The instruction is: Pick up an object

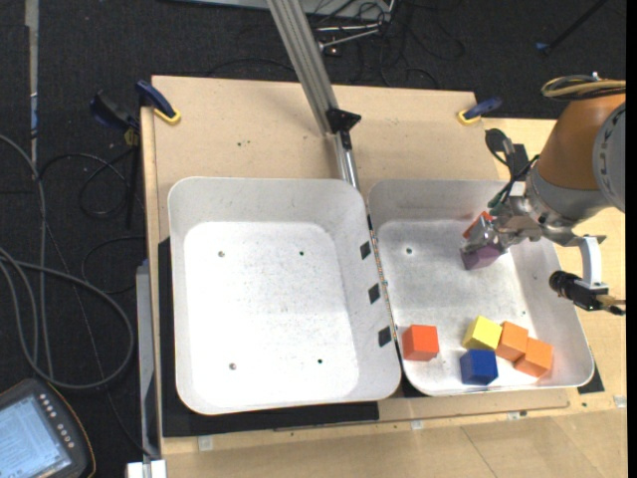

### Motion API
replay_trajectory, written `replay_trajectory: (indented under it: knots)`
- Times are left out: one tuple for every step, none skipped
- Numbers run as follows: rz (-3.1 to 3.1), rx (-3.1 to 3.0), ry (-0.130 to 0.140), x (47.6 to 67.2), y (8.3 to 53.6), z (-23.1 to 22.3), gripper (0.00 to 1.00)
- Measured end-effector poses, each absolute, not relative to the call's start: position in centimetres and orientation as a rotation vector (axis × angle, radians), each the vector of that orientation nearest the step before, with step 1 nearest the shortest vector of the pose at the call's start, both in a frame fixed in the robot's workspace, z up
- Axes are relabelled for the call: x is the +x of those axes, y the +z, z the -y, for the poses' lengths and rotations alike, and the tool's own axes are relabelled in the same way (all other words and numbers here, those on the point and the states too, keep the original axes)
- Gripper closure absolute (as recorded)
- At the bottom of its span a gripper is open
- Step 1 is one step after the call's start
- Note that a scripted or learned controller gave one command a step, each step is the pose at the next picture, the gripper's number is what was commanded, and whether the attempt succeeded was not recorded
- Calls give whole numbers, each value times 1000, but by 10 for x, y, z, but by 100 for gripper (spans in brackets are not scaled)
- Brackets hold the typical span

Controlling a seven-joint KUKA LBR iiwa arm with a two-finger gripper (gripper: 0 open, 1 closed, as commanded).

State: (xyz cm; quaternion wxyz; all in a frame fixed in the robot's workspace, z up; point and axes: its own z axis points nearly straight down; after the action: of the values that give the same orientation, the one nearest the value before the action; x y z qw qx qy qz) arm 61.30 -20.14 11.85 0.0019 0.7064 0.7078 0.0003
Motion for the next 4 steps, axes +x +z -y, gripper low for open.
replay_trajectory:
  knots:
    - [-2222,2213,5,618,165,193,100]
    - [-2221,2212,5,619,219,193,100]
    - [-2230,2213,4,622,230,143,100]
    - [-2232,2214,0,629,220,91,100]
